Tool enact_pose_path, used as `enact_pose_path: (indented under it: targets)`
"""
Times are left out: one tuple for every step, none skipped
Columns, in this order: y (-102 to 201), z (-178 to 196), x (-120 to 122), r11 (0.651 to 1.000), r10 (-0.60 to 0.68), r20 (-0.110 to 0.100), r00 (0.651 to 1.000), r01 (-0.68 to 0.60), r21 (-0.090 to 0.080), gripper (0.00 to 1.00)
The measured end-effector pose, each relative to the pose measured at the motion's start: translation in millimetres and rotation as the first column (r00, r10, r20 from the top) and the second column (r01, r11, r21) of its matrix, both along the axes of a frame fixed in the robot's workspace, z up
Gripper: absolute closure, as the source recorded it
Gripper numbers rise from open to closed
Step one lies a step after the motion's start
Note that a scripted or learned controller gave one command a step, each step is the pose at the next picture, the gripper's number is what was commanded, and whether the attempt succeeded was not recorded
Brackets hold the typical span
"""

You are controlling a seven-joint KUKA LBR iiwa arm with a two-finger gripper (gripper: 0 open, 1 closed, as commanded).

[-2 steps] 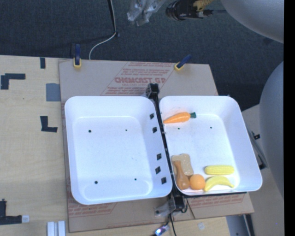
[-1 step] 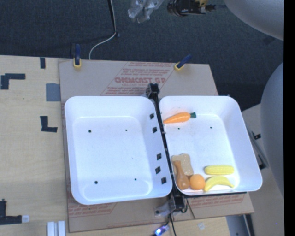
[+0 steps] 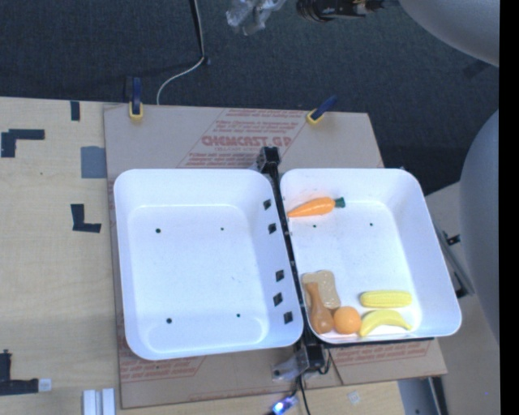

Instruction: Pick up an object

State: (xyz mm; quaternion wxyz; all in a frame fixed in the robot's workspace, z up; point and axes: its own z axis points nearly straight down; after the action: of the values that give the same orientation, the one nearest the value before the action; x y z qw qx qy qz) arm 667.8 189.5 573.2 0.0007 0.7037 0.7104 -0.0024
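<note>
White plastic bins sit side by side; the right bin [image 3: 405,243] holds everything worth taking. A carrot [image 3: 310,207] lies alone at about eleven o'clock in it, while a bread piece [image 3: 321,290], an orange [image 3: 347,321], corn [image 3: 385,299] and a banana [image 3: 384,323] crowd the six o'clock edge. The gripper [image 3: 247,14] hovers blurred at twelve o'clock, beyond the bench; I cannot tell how it is set. The isolated carrot looks easiest: descend centred, closing across its narrow width.

A brown cardboard sheet [image 3: 243,138] with red print is clamped to the bench by two yellow-and-blue clamps [image 3: 135,104]; a white cable [image 3: 182,71] is seen behind.
</note>
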Motion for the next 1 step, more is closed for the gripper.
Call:
enact_pose_path:
  targets:
    - [0.9,9.7,0.1,1.0,0.001,0.002,1.0,-0.001,-0.001,1.0]
